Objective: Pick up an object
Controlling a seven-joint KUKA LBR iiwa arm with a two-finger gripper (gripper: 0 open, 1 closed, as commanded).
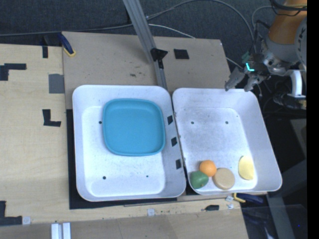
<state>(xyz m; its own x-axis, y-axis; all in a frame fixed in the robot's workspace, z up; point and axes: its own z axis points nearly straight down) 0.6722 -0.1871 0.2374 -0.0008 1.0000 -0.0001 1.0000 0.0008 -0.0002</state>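
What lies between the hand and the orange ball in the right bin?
In the camera view, only bare white floor of the right bin lies between the hand and the orange ball.

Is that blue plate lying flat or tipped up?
Flat. The blue plate lies face up on the floor of the left bin, whole rim visible.

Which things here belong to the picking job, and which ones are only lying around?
For the job:
- gripper, above the right bin's far edge
- orange ball, green ball, tan disc, yellow piece, all in the right bin

Just lying about:
- blue plate in the left bin
- metal pole
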